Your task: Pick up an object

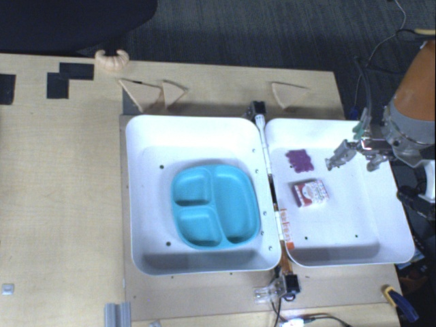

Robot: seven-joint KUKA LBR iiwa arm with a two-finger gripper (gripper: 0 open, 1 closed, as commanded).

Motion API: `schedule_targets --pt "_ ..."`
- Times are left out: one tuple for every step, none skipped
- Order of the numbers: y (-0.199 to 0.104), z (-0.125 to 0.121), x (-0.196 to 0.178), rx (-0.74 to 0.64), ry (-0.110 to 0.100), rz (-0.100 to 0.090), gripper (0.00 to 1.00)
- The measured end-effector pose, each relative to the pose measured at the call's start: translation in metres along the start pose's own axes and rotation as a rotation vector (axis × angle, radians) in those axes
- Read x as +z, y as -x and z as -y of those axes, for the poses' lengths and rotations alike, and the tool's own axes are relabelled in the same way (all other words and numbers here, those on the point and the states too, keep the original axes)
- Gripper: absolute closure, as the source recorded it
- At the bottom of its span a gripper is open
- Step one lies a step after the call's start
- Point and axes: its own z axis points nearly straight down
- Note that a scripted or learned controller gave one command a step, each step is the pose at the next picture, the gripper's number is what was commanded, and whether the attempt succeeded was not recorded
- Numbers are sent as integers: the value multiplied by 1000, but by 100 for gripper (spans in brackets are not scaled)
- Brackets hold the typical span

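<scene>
While two shallow white bins sit side by side on a pale wooden bench, seen from above at a slant, the divider between them (266, 176) serves as the landmark for everything that follows. Left of the divider, the left bin (146, 182) holds a turquoise sectioned plate (216, 205), lying flat near the middle of the bin floor, probably left there as a possible thing to grasp. Just right of the divider, inside the right bin (381, 237), lies a flat purple piece (300, 159), and below it, slightly farther from the divider, a small red and white packet (310, 193) rests on the floor at a slight tilt. Both are apart from each other and from the bin walls, which leaves room for fingers to come down around either one. Farther right of the divider, the gripper (349, 152) hangs over the right bin's upper area, beside the purple piece and above the packet, at the end of a grey arm (409, 135) with an orange band. Its fingers appear spread somewhat apart with nothing between them. Judging by this position, it seems to be lining up on one of the two small items, and no pick has yet been made
</scene>
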Motion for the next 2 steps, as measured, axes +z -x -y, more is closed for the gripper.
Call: schedule_targets --pt "66 -16 101 3 -2 1 0" --pt "46 2 159 3 15 3 0"
